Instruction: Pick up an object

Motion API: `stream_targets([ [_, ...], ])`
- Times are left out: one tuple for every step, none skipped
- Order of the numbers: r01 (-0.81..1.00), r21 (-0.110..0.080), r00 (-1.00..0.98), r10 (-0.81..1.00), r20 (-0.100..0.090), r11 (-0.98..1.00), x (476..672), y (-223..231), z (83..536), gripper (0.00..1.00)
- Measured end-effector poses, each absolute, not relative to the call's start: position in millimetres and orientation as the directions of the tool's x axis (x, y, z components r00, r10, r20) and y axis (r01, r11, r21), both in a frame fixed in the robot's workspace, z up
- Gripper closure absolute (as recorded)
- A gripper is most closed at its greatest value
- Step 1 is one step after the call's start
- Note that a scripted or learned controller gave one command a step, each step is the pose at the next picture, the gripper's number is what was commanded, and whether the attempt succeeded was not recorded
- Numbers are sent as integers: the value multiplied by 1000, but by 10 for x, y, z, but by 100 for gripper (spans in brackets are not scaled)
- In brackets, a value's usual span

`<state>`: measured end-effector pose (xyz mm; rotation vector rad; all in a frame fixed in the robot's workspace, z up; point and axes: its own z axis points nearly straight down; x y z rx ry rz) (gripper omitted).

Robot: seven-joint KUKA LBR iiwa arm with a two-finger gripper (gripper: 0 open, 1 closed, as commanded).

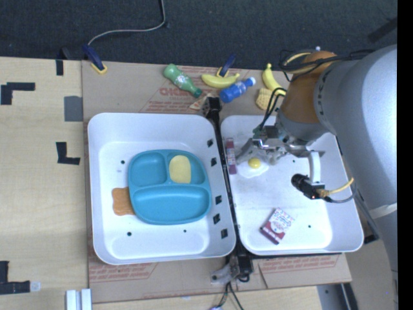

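Observation:
My gripper (260,150) hangs low over the upper left part of the right bin (322,237). Its metal fingers (247,150) point left and down. A small yellow and white object (255,165) lies on the bin floor just under and beside the fingertips. A red and white packet (277,225) lies lower in the same bin, apart from the gripper. A narrow pink item (230,155) rests against the bin's left wall.
The left bin (103,173) holds a blue divided plate (169,187) with a yellow piece (180,169) in it and an orange piece (121,201) beside it. Behind the bins lie a green bottle (181,79), two bananas (220,79), a blue bottle (236,90).

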<state>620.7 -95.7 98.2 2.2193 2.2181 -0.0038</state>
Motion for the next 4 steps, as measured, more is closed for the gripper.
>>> stream_targets([
  [1000, 1, 1, 1000, -4, -1, 6207, -957, 982, 0],
  [1000, 1, 1, 1000, -4, -1, 6207, -957, 982, 0],
  [1000, 1, 1, 1000, -4, -1, 6207, -957, 981, 0],
  [1000, 1, 1, 1000, -4, -1, 6207, -957, 981, 0],
])
